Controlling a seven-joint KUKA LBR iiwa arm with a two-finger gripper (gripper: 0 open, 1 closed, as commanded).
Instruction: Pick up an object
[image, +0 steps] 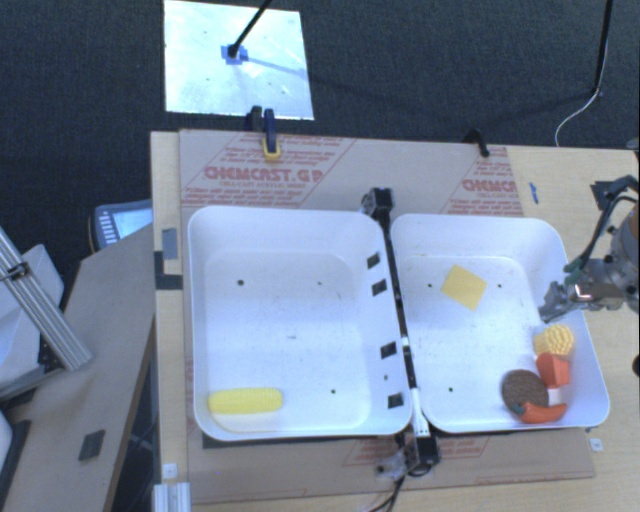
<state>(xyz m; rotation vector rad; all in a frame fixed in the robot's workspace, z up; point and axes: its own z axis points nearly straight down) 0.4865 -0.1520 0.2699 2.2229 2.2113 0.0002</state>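
My gripper (558, 300) hangs at the right rim of the right bin (470, 225), just above a small yellow corn cob (555, 340). Below the cob lie an orange-red block (554, 369), a brown round disc (521, 390) and an orange carrot-like piece (544, 411), all crowded into the bin's near right corner. A flat yellow square (464, 286) rests alone towards the bin's middle. The left bin (280, 225) holds a long yellow piece (245, 401) at its near left corner.
Black clips (388, 320) join the two bins along their shared wall. The bins stand on a cardboard sheet (330, 170) on the bench. A metal plate (237, 60) lies beyond the bench, and a cable (590, 90) trails at the top right.
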